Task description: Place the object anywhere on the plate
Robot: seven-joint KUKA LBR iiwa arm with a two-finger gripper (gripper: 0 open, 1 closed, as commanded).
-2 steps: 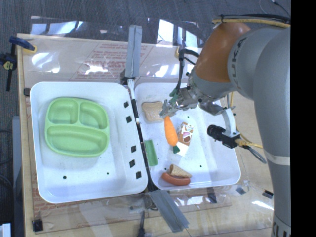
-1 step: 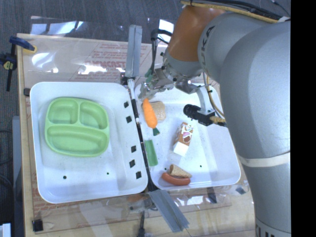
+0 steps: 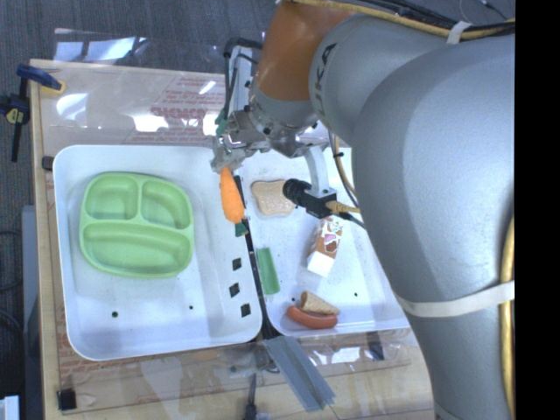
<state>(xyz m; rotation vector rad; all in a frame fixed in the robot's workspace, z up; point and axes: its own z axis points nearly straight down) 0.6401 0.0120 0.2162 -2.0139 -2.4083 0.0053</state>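
a toy carrot (image 3: pixel 231 196) is seen hanging, nearly upright with its thick end up, directly beneath the claw (image 3: pixel 226 161), above the ridge where the two white bins meet. its top appears to be pinched between the claw's fingers, which seem closed down narrowly on it, though the contact itself is small and partly shadowed. the carrot is judged to be the object of the task and to be lifted rather than resting, but whether its tip touches the divider cannot be told.

the green plate (image 3: pixel 136 224), a sectioned tray, is seen lying in the left bin (image 3: pixel 122 335), well apart from the carrot, with nothing on it. in the right bin (image 3: pixel 367 309) other things are left: a slice of bread (image 3: pixel 271 198), a small milk carton (image 3: pixel 325 245), a sausage (image 3: pixel 311 318) with a wedge of bread touching it, and a green strip (image 3: pixel 267 270) by the divider.

the task is judged to be about half done: the pick looks made, and the carry is at the border between the bins. what is left is the move across the left bin to above the plate, the lowering, and the release. since the grip is at the very top of the carrot, a swing or slip on the way is thought possible.
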